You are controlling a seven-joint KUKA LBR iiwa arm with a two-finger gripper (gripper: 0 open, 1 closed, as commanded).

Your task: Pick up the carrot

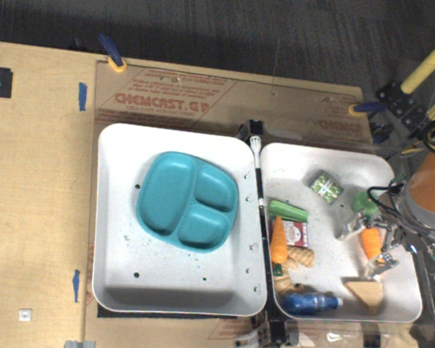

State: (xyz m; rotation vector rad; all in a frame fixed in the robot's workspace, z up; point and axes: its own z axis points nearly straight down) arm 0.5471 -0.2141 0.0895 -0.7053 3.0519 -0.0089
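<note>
Two white bins sit side by side on the bench. The left bin (112, 220) has a blue-green plate (188, 199) with three sections in it. The right bin (342, 163) is full of small things.

The grey arm (432, 192) comes in from the right, low over the right side of the right bin. Its orange band is just above the bin's right rim. The wrist bends down and to the left, so the gripper (370, 239) points into the bin.

The carrot (370, 242) is in the right half of the right bin, and it is between the gripper's two fingers. The fingers are closed on it, one on each side. A bit of green shows just above the gripper.

A tan wedge (365, 291) lies just below the gripper, near the bin's front. A blue bottle (311, 301) lies on its side at the front rim. By the left wall there is a green piece (287, 211), a red and white box (295, 233) and another orange piece (279, 244). A small green and white thing (326, 188) lies near the back.
</note>
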